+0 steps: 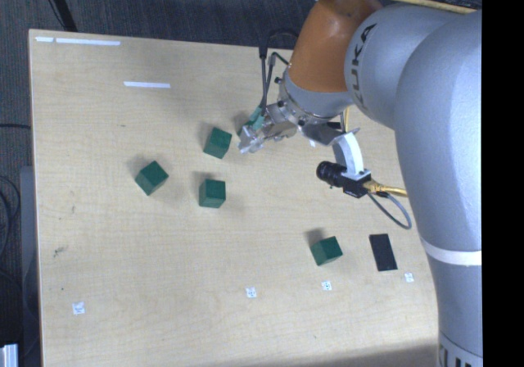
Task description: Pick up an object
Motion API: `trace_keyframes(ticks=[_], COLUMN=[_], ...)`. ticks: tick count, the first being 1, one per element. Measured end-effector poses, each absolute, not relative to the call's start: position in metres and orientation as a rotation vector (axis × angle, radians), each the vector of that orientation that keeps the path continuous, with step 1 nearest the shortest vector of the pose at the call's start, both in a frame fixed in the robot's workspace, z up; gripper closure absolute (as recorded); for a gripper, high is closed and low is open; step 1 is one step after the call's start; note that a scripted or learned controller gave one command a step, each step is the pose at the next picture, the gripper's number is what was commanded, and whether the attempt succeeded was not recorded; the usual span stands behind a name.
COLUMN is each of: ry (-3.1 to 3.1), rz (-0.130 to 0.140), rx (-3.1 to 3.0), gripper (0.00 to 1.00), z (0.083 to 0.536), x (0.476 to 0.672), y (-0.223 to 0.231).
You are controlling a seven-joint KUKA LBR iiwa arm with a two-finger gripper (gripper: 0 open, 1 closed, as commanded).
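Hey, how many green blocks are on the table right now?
4: one green block beside the gripper, one at left, one mid-table, one lower right. The arm may hide more.

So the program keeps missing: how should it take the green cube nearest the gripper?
Come straight down on the cube and close the gripper across two opposite flat sides. It sits rotated on the wood, apart from the others, so turn the wrist to match.

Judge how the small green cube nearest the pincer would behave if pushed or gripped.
The small green cube beside the pincer has flat faces, so it would probably slide rather than roll on the pale wooden tabletop. Its crisp edges suggest it is rigid. Being compact, it likely tips little, though a glancing touch could spin it.
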State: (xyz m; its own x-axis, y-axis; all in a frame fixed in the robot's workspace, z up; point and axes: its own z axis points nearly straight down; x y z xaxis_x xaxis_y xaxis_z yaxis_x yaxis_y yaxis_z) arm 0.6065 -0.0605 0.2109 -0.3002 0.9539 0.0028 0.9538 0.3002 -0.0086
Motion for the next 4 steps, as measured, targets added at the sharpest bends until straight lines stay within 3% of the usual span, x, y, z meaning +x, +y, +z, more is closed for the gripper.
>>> trace_keyframes(ticks=[1, 2, 3, 4], ry=[-2.550, -2.525, -2.526, -2.468], rz=[0.004, 0.004, 0.004, 0.002], rx=[-1.828, -1.861, -1.861, -1.941], gripper=[1.00, 1.00, 0.00, 0.00], z=[0.191, 0.136, 0.137, 0.091], x=[0.549, 0.551, 0.551, 0.615], y=[-0.040, -0.137, -0.137, -0.156])
